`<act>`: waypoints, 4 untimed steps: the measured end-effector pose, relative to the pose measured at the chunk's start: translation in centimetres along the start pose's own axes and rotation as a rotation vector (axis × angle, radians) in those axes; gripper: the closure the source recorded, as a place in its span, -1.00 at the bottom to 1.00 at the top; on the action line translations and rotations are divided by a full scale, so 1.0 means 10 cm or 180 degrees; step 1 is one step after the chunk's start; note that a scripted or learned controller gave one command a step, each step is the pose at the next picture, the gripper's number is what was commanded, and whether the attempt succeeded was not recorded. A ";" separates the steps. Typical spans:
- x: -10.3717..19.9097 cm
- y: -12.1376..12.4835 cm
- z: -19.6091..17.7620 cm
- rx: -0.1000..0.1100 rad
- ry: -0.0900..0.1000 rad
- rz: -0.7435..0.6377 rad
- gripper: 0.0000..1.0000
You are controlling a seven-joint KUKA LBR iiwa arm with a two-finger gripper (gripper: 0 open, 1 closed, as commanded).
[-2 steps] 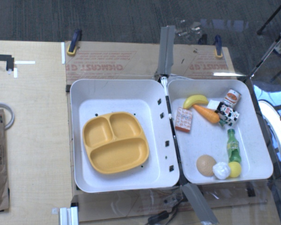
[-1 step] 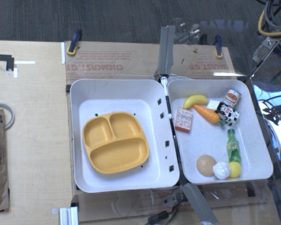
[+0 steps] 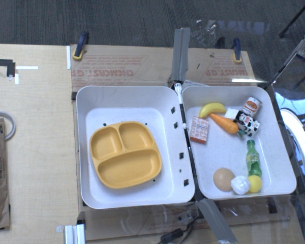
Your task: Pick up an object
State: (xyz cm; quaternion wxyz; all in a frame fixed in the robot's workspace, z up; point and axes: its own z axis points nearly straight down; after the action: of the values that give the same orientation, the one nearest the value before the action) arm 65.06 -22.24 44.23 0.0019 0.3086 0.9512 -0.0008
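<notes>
Looked down on two bins. Found a yellow plate [image 3: 124, 154] alone in the left bin [image 3: 81, 151]. Found the likely pickings crowded in the right bin [image 3: 290, 166]: banana [image 3: 212, 109] beside carrot [image 3: 224, 123], toy cow [image 3: 246, 123], can [image 3: 251, 105], green bottle [image 3: 252, 156], white ball [image 3: 240, 185] touching lemon [image 3: 254, 183]. Could not tell the gripper's state. Risked, probably, catching two neighbours at once, or slipping off rounded shapes.

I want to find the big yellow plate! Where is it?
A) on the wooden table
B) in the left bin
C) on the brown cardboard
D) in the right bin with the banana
B. The yellow plate, split into three sections, lies flat inside the left bin, while the banana and the other small things sit in the right bin.
</notes>
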 end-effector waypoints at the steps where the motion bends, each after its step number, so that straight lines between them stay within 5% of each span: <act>1: -0.01 0.01 0.00 -0.0004 -0.0003 -0.0993 1.00; 4: -0.07 0.06 0.00 -0.0013 -0.0009 -0.4693 1.00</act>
State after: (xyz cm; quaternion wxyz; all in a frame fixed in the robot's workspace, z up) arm 66.02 -22.14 44.23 0.0027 -0.4109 0.9117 -0.0005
